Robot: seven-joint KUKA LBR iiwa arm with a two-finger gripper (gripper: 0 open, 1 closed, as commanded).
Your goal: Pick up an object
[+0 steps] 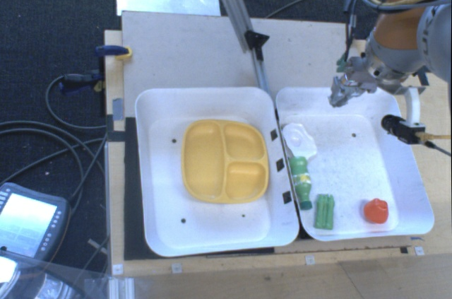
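White plastic bins sat side by side on the counter. The end effector (344,90) hung over the right bin's (353,122) far rim, holding nothing; its opening could not be told. Candidates crowded the near side: red object (376,210), green block (324,211), green bottle (301,182) against the left wall, leaving open floor between.
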